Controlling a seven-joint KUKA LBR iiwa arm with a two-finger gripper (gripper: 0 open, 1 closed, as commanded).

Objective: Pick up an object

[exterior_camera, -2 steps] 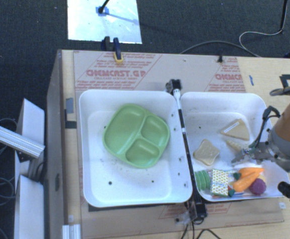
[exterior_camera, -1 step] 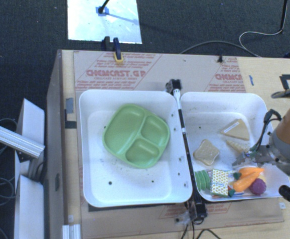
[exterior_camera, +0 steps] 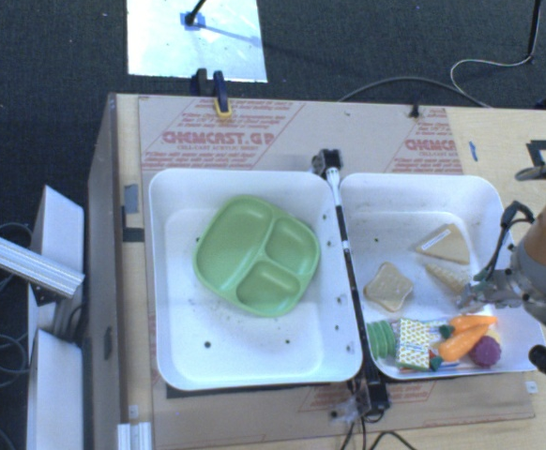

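Two white bins sit side by side on the bench; left bin (exterior_camera: 174, 345) holds a green divided plate (exterior_camera: 257, 255), tilted, approx. centre; right bin (exterior_camera: 414, 187) holds the loose items. Upper right of that bin: a tan wedge (exterior_camera: 445, 245), w/ a paler cone-like piece (exterior_camera: 447, 276) just below it; a toast-like slice (exterior_camera: 388, 287) lies nearer the divider. Along the front wall: green ridged piece (exterior_camera: 382, 337), patterned packet (exterior_camera: 414, 342) beside it, orange carrot (exterior_camera: 460, 337) and purple round item (exterior_camera: 485, 350) at far right. Arm enters from right edge; gripper (exterior_camera: 484, 293) sits low at the bin's right side, just above the carrot, near the pale cone; jaw state cannot be told, fingertips too indistinct; nothing visibly held between them.
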